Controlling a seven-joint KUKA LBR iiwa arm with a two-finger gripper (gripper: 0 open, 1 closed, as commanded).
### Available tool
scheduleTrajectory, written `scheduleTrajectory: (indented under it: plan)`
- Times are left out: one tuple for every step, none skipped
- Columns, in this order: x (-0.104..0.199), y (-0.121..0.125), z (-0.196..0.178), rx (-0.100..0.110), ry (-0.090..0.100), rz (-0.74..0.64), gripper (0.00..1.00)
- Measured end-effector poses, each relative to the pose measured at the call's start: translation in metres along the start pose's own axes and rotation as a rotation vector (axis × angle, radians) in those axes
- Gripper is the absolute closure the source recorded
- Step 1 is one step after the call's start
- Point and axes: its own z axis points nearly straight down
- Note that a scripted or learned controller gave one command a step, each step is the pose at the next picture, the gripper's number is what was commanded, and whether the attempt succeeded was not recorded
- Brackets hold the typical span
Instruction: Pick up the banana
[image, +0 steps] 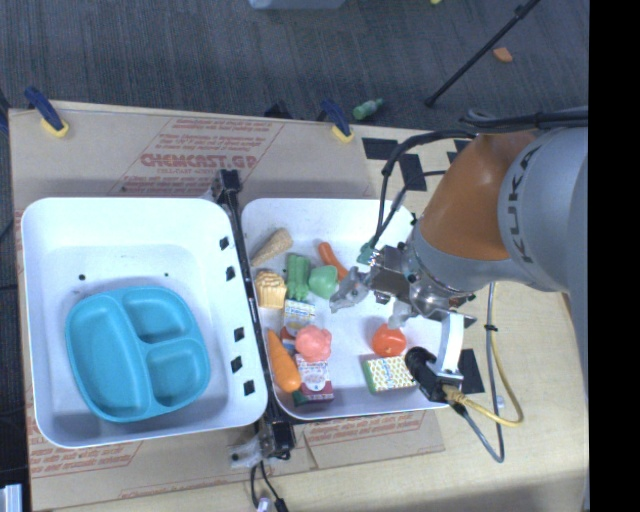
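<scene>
claw (372, 292) over right bin (330, 212), grip unclear

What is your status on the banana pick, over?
Gripper over right bin, beside round green toy. Banana not surely identified; tan long piece at bin's upper left likeliest, untouched. That toy and a darker green one lie between.

Arm (500, 215) reaches in from right, over right bin (330, 212). Gripper (352, 292) hangs above the toy food, near green item (322, 281). Carrot (283, 362), pink item (314, 343), orange-red item (389, 341), bread piece (271, 245) in right bin. Left bin (60, 215) holds blue divided tray (135, 350).
</scene>
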Motion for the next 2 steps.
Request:
scheduleTrajectory:
  plan:
    - [0.040, -0.007, 0.052, 0.003, 0.000, 0.057, 0.00]
    - [0.115, -0.032, 0.051, 0.004, 0.000, -0.027, 0.00]
